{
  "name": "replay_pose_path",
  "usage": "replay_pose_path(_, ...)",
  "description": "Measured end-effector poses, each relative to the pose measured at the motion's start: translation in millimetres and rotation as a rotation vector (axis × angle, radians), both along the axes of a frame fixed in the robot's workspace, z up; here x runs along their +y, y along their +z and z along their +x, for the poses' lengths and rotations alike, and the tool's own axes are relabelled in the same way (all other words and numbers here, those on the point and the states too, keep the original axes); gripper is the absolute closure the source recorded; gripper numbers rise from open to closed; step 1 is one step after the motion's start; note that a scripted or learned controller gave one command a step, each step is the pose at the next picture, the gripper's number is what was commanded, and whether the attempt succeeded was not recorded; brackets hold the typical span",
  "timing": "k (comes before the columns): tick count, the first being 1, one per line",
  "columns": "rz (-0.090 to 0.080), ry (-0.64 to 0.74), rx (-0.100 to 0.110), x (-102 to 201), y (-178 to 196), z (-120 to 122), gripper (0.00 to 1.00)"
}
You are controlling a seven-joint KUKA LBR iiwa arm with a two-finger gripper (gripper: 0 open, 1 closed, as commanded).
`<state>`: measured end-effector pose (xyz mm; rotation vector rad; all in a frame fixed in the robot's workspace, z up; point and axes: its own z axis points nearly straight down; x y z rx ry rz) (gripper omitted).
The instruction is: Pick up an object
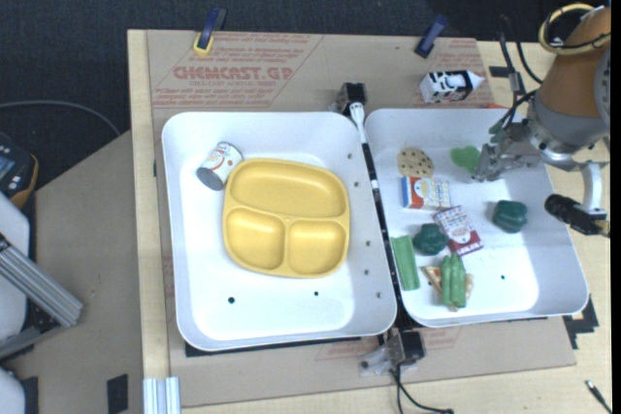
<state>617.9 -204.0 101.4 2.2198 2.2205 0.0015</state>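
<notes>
My fingers [488, 162] sit low at the top of the right bin [558, 291], beside a light green piece [465, 156]; how far apart they stand I cannot tell. Cookie [415, 160], small carton [426, 193], dark green lump [509, 214] lie apart below. Yellow divided tray [286, 217] and small can [218, 165] in left bin [189, 238].

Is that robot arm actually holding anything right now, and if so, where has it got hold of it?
It cannot be told. The gripper sits low in the right bin, right beside a light green item, but no grasp is visible.
</notes>
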Motion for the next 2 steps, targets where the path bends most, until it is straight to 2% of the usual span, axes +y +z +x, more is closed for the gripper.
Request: replay_pose_path(2,-0.003,0.001,-0.007,-3.9,118.4,8.5,1.00)
